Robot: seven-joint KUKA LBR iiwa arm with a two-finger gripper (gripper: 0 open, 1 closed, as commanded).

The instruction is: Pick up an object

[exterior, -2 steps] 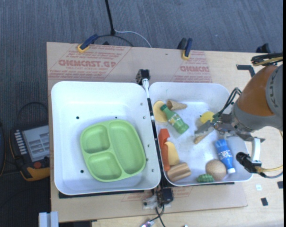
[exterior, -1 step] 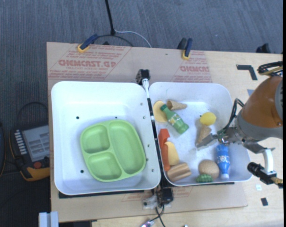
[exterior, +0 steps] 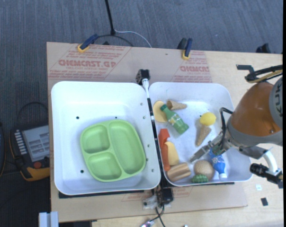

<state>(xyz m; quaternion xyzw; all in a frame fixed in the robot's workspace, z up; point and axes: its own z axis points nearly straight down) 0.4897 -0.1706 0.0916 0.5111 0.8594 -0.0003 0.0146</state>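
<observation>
Along the near wall of the right bin point(exterior: 228, 96) lie the closest things: a hot-dog bun point(exterior: 178, 171), a round brown potato-like piece point(exterior: 203, 169) with a small green sprig point(exterior: 199, 178) at its foot, and a blue-and-white bottle point(exterior: 219, 166) toward the arm's side. The gripper point(exterior: 210, 150) hangs just above that bottle and the brown piece, low inside the right bin; its fingers are lost against the clutter, so I cannot tell whether they stand wide or narrow, and nothing is plainly seen between them. By my reading the pick is not yet made: the reach into the bin is done, the closing and the lift remain. Counting within the right bin: one green bottle point(exterior: 174, 119), one yellow lemon point(exterior: 208, 118), two cones point(exterior: 202, 135) (one by the lemon, one at the far wall), one pale yellow slice point(exterior: 158, 110), one red piece point(exterior: 163, 135), one orange piece point(exterior: 170, 152), besides the four already named, perhaps eleven in all. Left of the right bin sits the left bin point(exterior: 67, 98), holding one green divided plate point(exterior: 113, 150). Two bins rest on the surface point(exterior: 86, 60).
</observation>
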